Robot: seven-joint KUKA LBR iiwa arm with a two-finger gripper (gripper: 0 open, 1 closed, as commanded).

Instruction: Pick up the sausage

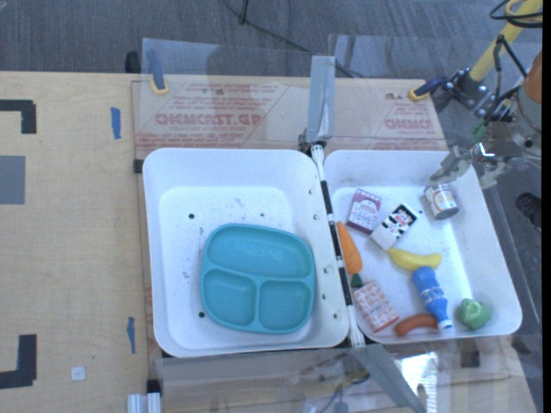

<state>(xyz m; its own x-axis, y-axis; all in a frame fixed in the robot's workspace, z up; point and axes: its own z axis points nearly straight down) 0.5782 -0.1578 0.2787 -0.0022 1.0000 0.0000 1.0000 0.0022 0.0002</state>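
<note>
The sausage (pixel 416 323) is a short reddish-brown link lying near the front wall of the right bin (pixel 504 265). It rests between a red patterned box (pixel 374 306) and a blue bottle (pixel 430 295). My gripper (pixel 467 158) hangs over the bin's back right corner, just above a small metal can (pixel 442 200) and far from the sausage. Nothing can be seen held in it.
The right bin also holds a carrot (pixel 349 248), a banana (pixel 415 258), a purple carton (pixel 365 210), a black-and-white carton (pixel 396 224) and a green fruit (pixel 473 313). A blue divided plate (pixel 256 275) lies in the left bin (pixel 172 196).
</note>
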